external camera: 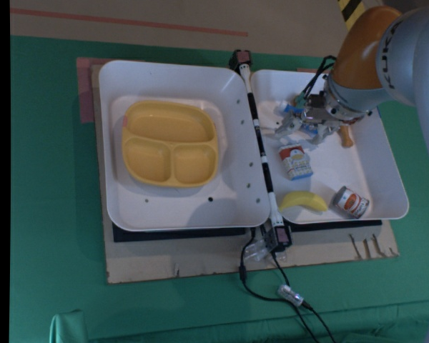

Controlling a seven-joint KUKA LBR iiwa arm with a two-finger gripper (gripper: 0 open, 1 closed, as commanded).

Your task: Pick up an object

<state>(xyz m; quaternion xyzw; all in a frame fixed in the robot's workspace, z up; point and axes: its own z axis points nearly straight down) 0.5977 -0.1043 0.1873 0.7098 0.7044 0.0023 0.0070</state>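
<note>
Nearest in the right bin (386, 191) lie a banana (304, 201), curved and soft, and a small can (351, 201), rigid and likely slick; the carton (295, 161) beyond offers flat sides to pinch. Farther back, the gripper (305, 123) hangs low over the clutter, its state impossible to tell.

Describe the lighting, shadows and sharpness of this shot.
Camera view: dim, even light; soft shadows under the tray and banana; the arm looks slightly soft near the frame edge; the gripper area is cluttered and hard to read; no strong glare on the bins.
</note>
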